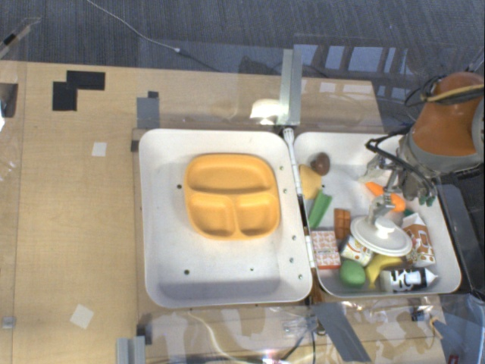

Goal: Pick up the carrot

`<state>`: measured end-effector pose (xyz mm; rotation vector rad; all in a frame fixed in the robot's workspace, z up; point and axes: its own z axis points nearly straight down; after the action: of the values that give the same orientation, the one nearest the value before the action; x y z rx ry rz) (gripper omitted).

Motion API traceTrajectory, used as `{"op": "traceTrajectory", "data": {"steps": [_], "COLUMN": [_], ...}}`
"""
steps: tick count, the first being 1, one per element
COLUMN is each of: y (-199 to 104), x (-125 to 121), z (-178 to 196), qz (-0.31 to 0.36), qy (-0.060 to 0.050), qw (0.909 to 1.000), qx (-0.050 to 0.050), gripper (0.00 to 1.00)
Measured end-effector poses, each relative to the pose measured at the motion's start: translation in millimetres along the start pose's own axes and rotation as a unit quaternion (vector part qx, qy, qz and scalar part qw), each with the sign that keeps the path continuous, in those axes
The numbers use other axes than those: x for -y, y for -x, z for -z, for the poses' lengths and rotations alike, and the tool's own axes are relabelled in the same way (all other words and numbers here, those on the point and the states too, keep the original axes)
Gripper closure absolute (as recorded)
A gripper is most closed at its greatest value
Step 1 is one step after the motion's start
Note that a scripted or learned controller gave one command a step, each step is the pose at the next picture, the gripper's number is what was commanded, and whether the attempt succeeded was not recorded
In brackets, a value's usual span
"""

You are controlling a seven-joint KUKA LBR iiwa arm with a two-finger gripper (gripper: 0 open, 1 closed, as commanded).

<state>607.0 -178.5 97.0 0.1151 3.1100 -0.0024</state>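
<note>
The arm (453, 120) comes in from the right edge of the frame, its orange band sitting high over the upper right corner of the right bin (342, 149). The gripper (402, 192) hangs below that band, down inside the bin, and whether its fingers are spread or pressed together I cannot tell from this angle: dark cables and the wrist body crowd them.

The carrot (377, 191) lies in the upper right part of the right bin, a small orange piece just beside the gripper's tip, with another orange bit just below it.

It is crowded in there. A white lidded dish (383, 237) sits right below the carrot, a yellow banana (383, 265) and a green round piece (352, 274) lower still. A black-and-white bottle (406, 279) lies along the bin's lower right wall; its print is too blurred to read. A red-patterned packet (324, 249) rests by the divider, a green stick (319, 210) above it, and a brown ball (320, 162) near the top.

The left bin (163, 203) carries a yellow sectioned tray (231, 196), well apart from the action, on the wooden bench (68, 226).
</note>
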Motion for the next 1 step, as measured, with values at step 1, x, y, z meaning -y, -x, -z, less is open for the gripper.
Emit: {"op": "traceTrajectory", "data": {"steps": [1], "y": [3.4], "x": [-0.2], "z": [15.0], "qz": [0.004], "qy": [-0.002], "qw": [1.0], "qx": [0.003], "gripper": [1.0]}}
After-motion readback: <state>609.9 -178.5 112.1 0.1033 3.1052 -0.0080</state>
